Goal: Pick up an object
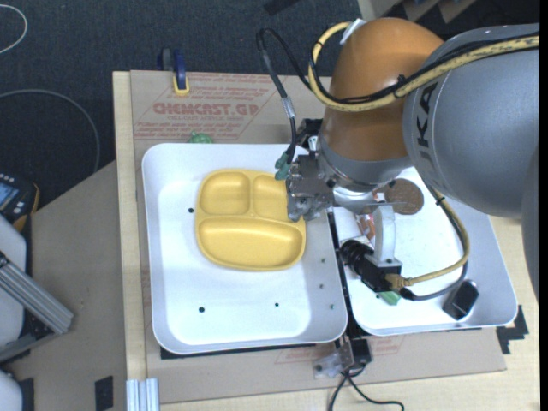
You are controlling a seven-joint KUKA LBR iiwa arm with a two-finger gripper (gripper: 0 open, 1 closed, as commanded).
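Inside, a yellow divided plate in the left bin; hand at its edge, grip unreadable

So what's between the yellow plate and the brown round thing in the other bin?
In the camera view, the arm's wrist and gripper sit between the yellow divided plate and the brown disc, over the ridge where the two bins meet.

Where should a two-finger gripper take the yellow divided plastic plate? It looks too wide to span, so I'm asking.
Judging by its pose, the yellow divided plastic plate lies flat, open side up, in the left white bin. Best pinch its thin raised rim from above, probably the free left edge.
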